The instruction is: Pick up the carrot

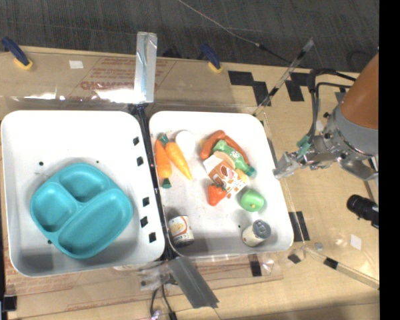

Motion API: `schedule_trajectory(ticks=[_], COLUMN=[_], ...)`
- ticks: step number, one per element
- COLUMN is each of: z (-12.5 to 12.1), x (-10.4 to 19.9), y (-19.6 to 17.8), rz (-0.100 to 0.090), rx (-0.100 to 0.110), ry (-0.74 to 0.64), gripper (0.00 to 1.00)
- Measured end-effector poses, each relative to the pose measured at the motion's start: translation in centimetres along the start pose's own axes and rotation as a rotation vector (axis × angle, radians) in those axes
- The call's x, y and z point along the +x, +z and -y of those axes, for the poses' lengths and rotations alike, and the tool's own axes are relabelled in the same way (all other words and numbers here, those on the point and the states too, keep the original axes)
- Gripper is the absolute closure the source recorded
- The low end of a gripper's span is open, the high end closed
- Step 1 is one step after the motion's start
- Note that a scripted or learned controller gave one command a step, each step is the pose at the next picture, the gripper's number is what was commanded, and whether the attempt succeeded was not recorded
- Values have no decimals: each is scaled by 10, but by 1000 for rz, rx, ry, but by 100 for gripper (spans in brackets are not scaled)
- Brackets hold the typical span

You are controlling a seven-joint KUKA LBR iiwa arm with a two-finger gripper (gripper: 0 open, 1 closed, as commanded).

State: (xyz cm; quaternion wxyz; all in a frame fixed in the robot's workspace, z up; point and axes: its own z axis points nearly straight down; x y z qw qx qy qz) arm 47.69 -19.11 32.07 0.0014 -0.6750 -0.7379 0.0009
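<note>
Orange carrots sit in my feed as a pair: one long tapered plastic carrot (178, 157) and a second orange carrot (163, 163) just beside it. I take the right-hand shallow white bin (273, 199) as my landmark; both carrots lie at its left side, near the wall it shares with the left white bin (13, 179). Toward that landmark bin's middle I see a small printed carton (225, 177), with a red-orange sausage-shaped toy (213, 142) above it and a green round apple toy (252, 199) below and to its right. Along the bin's near edge stand a small labelled tin can (180, 230) and a grey-lidded jar (257, 232). A teal plastic divided plate (80, 209) rests in the left bin. My arm's two-finger gripper (287, 166) hangs outside the landmark bin, just past its right wall, well apart from the carrots. I cannot tell its fingers' state.
</note>
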Motion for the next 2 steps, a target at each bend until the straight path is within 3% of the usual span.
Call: schedule_trajectory(ticks=[1, 2], z=[2, 1], x=[-20, -19], y=[-39, 2], rz=[4, 2], rx=[-4, -2], ry=[-254, -576], gripper=[100, 100])
